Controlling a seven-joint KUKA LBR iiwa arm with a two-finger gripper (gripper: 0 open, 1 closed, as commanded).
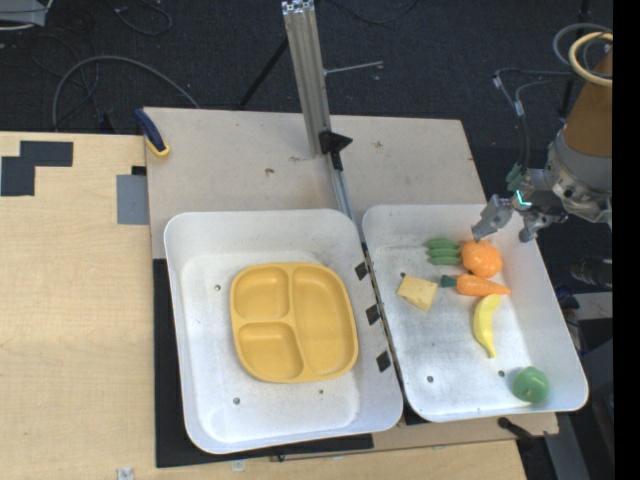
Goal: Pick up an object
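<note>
From above, the pincer (511,222) hung over the far right corner of the right bin (440,388), its two fingers spread apart with nothing between them. Just below it in that bin lay an orange (482,258), with a green pea pod (441,251) to the orange's left, a carrot (478,287) touching its near side, then a cheese wedge (418,292), a banana (486,325) and a green lime (530,384). The left bin (200,368) held a yellow divided plate (294,321).

Open hand (510,224) above right bin (560,368), orange (482,259), carrot (478,287), banana (485,324), yellow tray (294,321) in left bin (190,368)
</note>
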